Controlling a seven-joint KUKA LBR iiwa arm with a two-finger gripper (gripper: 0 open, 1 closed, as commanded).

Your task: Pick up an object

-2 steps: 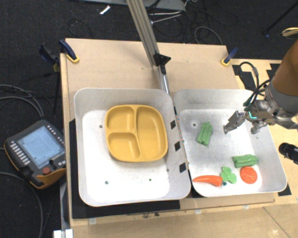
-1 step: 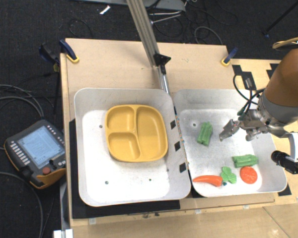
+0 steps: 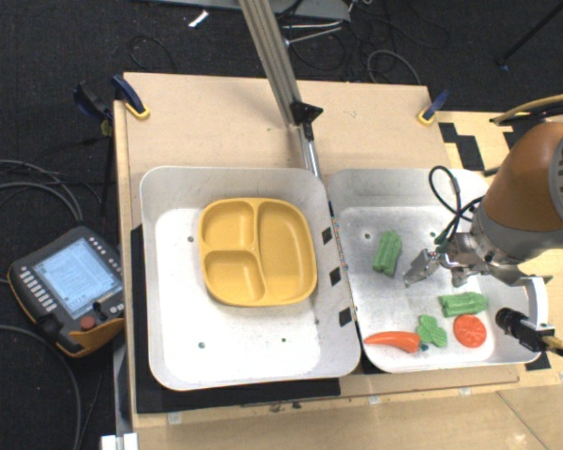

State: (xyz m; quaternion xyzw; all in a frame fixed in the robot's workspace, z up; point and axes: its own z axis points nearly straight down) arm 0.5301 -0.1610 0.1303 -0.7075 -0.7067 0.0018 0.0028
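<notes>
The gripper [image 3: 422, 268] is positioned over the right bin [image 3: 357, 216], reaching in from the right below the arm's orange band [image 3: 542, 178]. Its two fingers stand apart, with nothing between them. The fingertips point toward the left, near a green ridged block [image 3: 388, 252] that lies just beside them on the bin floor, apart from the gripper.

Further objects lie in the near part of the right bin:
- a second green block [image 3: 464, 303], below the gripper;
- a red round piece [image 3: 469, 330], just below that block;
- a small green leafy piece [image 3: 433, 331], to the left of the red round piece;
- an orange-red carrot-shaped piece [image 3: 393, 341], touching the leafy piece at the bin's front edge.

The left bin [image 3: 169, 251] holds a yellow divided plate [image 3: 259, 251] with three compartments. Both bins rest on the tan worktop [image 3: 206, 120]. A teach pendant [image 3: 68, 289] lies on the floor to the left.
</notes>
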